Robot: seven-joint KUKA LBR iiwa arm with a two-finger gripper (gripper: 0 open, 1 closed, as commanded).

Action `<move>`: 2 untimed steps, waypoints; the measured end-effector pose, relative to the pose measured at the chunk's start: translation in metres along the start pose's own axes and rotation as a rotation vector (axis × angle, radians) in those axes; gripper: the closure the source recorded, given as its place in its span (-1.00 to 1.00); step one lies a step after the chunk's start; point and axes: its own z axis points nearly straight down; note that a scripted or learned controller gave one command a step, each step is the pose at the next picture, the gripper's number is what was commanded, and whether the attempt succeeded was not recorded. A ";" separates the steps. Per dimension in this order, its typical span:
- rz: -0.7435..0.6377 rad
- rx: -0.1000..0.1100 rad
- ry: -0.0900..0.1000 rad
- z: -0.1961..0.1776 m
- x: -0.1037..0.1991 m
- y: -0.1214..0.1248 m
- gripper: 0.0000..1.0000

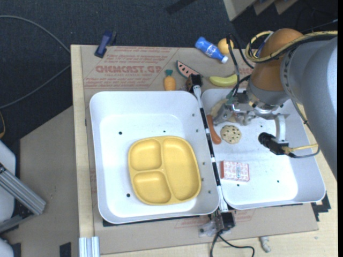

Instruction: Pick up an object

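So the bench has 2 white bins side by side on a brown board over dark carpet, left bin holding a yellow divided plate. The arm leans in from the right, its gripper low over the right bin (can't tell its state), just above a cookie, near an orange sausage and a pink packet.

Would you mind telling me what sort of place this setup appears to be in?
Most likely a robotics lab bench for grasping trials: a grey arm reaches over two white bins holding toy food, such as a cookie and a yellow divided plate, with loose cables on dark carpet.
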 end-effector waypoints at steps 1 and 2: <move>0.007 0.030 0.003 0.004 -0.004 0.023 -1.00; 0.006 0.030 0.003 0.004 -0.005 0.023 -1.00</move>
